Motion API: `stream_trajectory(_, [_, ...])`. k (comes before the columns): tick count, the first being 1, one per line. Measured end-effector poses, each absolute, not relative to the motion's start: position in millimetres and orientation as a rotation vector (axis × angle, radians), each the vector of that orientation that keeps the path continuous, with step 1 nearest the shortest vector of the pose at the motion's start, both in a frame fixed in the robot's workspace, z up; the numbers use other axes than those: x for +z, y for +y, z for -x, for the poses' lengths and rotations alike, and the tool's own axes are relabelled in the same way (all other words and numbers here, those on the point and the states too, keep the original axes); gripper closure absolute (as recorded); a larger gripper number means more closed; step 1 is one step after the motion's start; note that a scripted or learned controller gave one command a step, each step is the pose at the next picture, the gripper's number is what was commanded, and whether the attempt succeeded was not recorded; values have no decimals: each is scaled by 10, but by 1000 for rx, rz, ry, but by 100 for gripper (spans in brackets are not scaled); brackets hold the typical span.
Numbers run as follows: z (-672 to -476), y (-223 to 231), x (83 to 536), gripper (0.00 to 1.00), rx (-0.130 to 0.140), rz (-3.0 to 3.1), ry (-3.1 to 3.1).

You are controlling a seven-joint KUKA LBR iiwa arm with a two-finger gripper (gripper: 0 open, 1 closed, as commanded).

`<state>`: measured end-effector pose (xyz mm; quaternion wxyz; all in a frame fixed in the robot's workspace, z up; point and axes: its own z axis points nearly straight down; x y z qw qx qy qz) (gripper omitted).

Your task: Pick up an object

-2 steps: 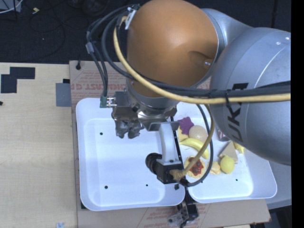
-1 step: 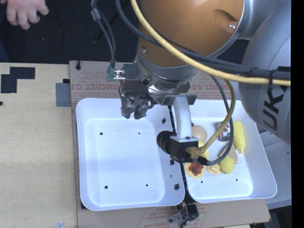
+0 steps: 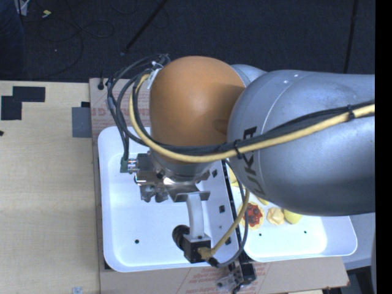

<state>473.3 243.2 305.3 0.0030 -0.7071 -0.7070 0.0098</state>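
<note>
Arm (image 3: 306,139) comes in from the right and covers most of both bins, with its orange band (image 3: 193,100) sitting over the far part of the left bin (image 3: 122,231). Claw (image 3: 158,190) hangs below the band, over the middle of the left bin; cannot tell whether it is spread or pressed together, and nothing is seen pinched in it. The pickable things lie in the right bin (image 3: 318,244), close to its left wall and partly under the arm: a red object (image 3: 253,215), with yellow pieces (image 3: 276,216) just to its right. Both bins sit on a pale wood tabletop (image 3: 43,195), which has dark patches (image 3: 24,100) at far left.
</note>
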Motion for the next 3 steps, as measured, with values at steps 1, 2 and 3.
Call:
stream_trajectory(1, [-4756,2426,3144,0,8,2224,-2217])
stream_trajectory(2, [-4759,2414,3235,100,15,2225,-2213])
stream_trajectory(3, [-5177,2431,2520,100,13,2221,-2219])
